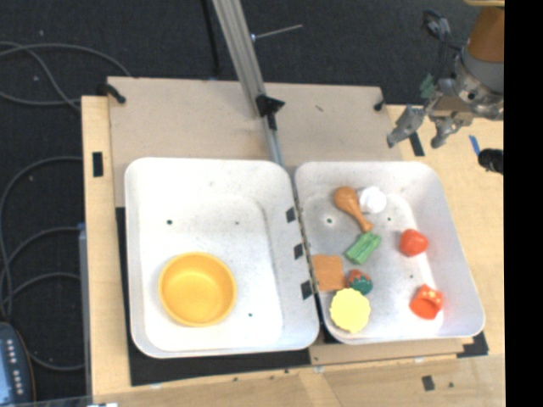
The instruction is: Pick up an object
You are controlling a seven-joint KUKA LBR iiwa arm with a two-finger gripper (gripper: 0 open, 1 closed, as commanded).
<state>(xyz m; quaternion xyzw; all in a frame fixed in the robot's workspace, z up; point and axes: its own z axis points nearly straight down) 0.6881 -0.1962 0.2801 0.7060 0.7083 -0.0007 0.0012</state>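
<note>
My gripper (417,137) hangs open above the bench just beyond the far right corner of the right bin (454,227), with nothing between its fingers. In that bin lie a brown drumstick (349,204), a white ball (372,199), a green piece (363,248), a red tomato (413,242), a red pepper (426,302), a yellow disc (349,310), a brown square (327,271) and a small teal and red piece (360,281). All of them sit nearer the camera than the gripper and apart from it.
A yellow bowl (198,288) stands at the front of the left bin (212,193). A slanted metal rail (242,49) runs down to the gap between the bins. Black clips sit along the divider.
</note>
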